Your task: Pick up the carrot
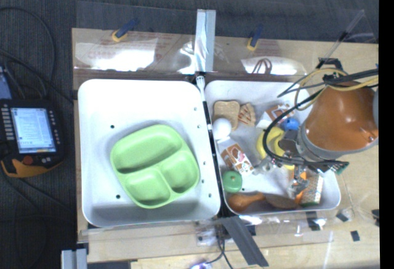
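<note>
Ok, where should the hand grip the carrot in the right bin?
Probably from straight above, across its visible orange middle: the carrot lies low near the bin's front wall, beside a striped block, so side approaches look blocked. The hand covers most of it, so its long axis is unclear.

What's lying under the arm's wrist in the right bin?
Under the grey, orange-banded arm, a yellow banana-like piece and a small orange carrot-like item peek out of the shallow white right bin. Whatever lies directly beneath is covered.
</note>
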{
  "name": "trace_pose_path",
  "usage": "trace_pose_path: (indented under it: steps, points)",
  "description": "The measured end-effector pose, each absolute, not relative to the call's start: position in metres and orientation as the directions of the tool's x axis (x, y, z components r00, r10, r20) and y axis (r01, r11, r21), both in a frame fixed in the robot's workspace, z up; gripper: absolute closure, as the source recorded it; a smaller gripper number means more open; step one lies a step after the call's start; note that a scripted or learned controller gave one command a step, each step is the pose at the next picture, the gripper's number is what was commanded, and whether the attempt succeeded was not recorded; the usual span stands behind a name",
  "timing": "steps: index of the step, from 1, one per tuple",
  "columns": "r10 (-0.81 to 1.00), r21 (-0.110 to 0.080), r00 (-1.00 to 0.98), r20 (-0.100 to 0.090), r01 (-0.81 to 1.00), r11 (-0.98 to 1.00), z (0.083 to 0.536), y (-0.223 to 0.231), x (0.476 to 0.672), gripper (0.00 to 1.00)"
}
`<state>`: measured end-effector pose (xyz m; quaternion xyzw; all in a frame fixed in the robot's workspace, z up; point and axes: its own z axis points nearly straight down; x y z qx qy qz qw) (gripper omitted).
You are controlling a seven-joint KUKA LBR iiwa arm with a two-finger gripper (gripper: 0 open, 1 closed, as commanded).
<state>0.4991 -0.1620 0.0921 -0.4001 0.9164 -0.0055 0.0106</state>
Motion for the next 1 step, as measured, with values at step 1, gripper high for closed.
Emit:
trace_pose_path:
  steps: [1]
  points:
    - [-0.96,-0.018,-0.279,-0.007,-0.96,0.279,0.0913,-0.1722,0.4938,0.0]
